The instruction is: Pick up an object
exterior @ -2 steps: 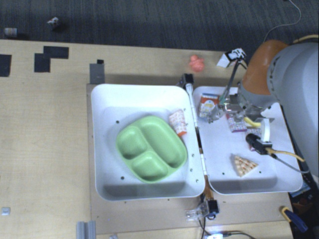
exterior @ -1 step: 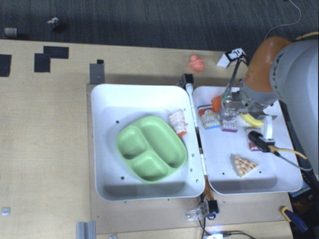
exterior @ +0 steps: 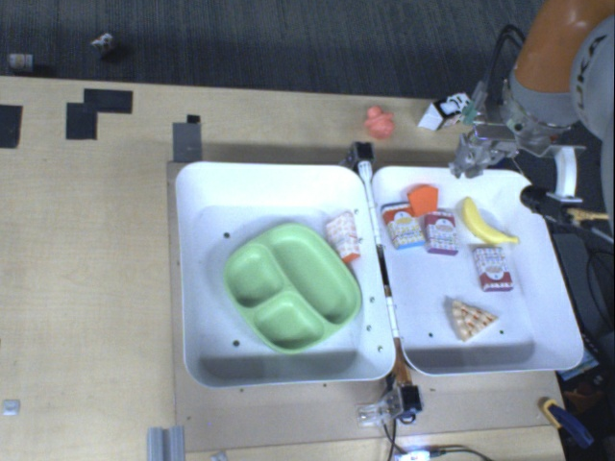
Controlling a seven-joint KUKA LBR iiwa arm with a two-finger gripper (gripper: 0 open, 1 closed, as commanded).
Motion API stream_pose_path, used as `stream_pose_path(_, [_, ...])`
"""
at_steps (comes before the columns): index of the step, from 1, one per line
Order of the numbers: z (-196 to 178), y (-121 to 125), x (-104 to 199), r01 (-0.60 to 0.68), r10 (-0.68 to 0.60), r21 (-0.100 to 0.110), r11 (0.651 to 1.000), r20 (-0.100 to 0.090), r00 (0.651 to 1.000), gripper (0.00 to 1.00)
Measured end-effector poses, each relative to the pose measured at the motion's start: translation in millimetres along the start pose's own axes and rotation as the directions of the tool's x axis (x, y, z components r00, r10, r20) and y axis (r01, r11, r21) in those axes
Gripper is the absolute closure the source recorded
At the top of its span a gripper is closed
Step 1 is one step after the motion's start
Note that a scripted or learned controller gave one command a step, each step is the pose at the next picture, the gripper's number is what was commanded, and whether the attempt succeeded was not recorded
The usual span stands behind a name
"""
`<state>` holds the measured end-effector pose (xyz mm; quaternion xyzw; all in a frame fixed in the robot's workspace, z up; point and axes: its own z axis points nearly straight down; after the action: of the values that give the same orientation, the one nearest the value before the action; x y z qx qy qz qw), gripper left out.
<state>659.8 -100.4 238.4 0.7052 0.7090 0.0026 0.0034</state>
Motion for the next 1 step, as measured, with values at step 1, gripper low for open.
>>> stream_pose_path(1, [1.8,-0.8,0.2,0.0,0.0,0.004,1.0,-0.001,1.0,0.0])
